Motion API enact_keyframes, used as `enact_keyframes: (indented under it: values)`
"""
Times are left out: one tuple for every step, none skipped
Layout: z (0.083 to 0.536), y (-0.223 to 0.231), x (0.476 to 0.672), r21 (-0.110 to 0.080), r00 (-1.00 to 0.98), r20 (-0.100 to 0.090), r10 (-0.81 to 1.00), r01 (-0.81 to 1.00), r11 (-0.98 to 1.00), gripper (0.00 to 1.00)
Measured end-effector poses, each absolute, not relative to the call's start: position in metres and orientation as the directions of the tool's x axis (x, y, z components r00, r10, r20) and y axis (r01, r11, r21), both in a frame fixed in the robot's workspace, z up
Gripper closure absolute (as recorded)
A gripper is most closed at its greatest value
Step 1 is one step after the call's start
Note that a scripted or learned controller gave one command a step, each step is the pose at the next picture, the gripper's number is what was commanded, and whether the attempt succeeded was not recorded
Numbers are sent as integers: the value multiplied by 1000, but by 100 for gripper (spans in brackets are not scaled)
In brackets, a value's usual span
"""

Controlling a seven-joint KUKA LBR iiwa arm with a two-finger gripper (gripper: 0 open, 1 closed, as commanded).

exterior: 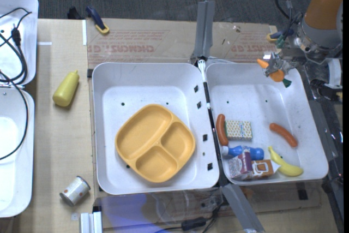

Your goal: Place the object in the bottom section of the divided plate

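The yellow divided plate (156,142) lies in the left bin (109,117), with its bottom section (155,164) nearest the front wall. My gripper (276,67) hangs over the far right corner of the right bin (305,117). It is shut on a small orange carrot-like toy (278,75) with a green tip, which pokes out on both sides of the fingers. The toy is lifted off the bin floor, far to the right of the plate.
On the right bin's floor lie a red hot dog (220,128), a cracker box (239,129), a blue bottle (244,151), a juice carton (252,167), a banana (284,163) and a sausage (283,135). A yellow bottle (66,88) and a can (74,190) lie on the bench at left.
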State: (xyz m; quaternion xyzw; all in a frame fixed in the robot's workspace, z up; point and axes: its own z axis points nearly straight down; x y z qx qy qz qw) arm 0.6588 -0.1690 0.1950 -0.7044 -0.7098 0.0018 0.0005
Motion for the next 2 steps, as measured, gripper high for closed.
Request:
enact_keyframes:
  values:
    - [118,-208,648,-1,-319,-1,948,948,319,100]
    - [93,-222,621,1,-403,-1,915,915,403,100]
